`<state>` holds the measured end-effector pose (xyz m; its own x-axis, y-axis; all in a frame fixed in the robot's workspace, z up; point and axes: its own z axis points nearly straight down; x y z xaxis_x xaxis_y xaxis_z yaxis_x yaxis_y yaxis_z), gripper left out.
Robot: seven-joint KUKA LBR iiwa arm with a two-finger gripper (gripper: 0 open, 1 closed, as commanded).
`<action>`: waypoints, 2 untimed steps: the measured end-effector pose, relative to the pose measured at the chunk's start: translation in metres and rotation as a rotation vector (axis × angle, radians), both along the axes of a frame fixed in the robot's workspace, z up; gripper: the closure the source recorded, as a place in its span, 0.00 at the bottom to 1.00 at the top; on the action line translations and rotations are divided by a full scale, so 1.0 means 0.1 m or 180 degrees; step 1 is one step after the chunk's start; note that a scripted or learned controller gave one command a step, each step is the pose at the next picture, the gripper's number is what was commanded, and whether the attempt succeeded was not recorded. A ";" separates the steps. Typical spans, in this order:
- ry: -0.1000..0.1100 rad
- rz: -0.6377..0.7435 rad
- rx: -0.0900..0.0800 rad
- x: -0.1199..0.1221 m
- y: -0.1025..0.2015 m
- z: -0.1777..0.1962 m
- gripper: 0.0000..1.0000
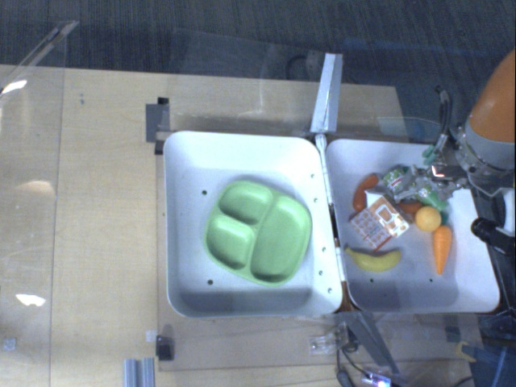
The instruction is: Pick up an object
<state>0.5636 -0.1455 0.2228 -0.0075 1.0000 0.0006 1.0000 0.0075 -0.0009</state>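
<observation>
Orange-banded and low over the right bin (484, 293), the gripper (435, 176) sits among the crinkled wrapper (399, 177), yellow ball (428, 218) and carrot (441, 248) (its grip I cannot tell), so nothing looks lifted yet and the pick remains undone.

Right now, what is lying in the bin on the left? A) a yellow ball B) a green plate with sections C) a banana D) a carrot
B: the green plate with its sections lies alone in the left bin, while the banana and the carrot lie in the right bin.
</observation>
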 end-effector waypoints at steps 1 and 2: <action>0.0004 -0.0315 0.0001 0.40 0.46 -0.79 0.00; -0.0083 -0.0462 -0.0012 0.63 0.39 -1.27 0.00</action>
